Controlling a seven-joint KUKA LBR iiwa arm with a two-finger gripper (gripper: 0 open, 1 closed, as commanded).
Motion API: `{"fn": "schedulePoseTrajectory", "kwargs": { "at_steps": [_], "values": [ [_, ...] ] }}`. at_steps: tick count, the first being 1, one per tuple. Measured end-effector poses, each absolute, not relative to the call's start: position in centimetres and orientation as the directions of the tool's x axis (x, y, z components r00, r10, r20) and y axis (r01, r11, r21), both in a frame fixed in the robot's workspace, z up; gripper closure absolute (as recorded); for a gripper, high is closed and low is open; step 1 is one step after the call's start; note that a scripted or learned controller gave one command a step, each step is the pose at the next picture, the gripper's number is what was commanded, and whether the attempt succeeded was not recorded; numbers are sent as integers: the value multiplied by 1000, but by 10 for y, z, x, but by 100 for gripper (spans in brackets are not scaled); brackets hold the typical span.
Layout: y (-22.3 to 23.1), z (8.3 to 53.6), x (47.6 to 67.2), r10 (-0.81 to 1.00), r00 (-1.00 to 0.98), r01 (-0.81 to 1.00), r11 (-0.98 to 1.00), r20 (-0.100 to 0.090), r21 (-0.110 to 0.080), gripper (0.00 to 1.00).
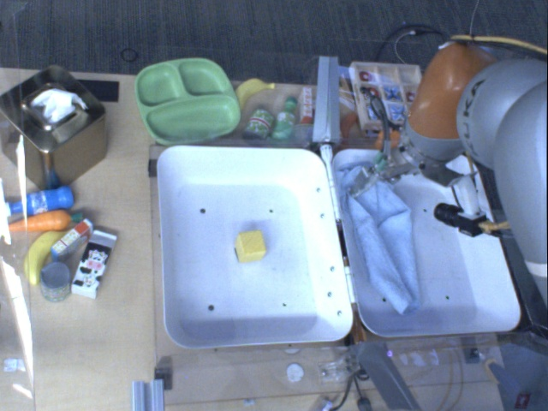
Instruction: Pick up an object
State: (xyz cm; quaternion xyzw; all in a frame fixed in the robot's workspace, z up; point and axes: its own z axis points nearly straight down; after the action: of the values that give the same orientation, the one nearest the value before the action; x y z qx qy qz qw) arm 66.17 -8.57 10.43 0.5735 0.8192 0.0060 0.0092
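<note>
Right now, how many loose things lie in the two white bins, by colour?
Yellow: 1, the block in the left bin.
Light blue: 1, the cloth in the right bin.
Total: 2.

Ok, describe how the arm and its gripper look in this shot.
The arm is a bulky, rounded grey casing with a glossy orange band above the wrist. A thin yellow cable runs along its top edge, and a black fitting with a short cable sticks out below. The gripper is a small metallic grey assembly at the tip, too small to show markings.
</note>
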Motion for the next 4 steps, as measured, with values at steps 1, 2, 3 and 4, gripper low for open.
{"fn": "schedulePoseTrajectory", "kwargs": {
  "at_steps": [1,2,3,4],
  "values": [
    [-108,129,668,970,-242,970,242,-3,9,0],
    [-128,102,644,929,-371,929,371,-4,6,0],
    [-106,92,668,910,-415,910,415,-5,-8,0],
    [-105,92,667,881,-473,881,473,-11,-14,0]
  ]
}}
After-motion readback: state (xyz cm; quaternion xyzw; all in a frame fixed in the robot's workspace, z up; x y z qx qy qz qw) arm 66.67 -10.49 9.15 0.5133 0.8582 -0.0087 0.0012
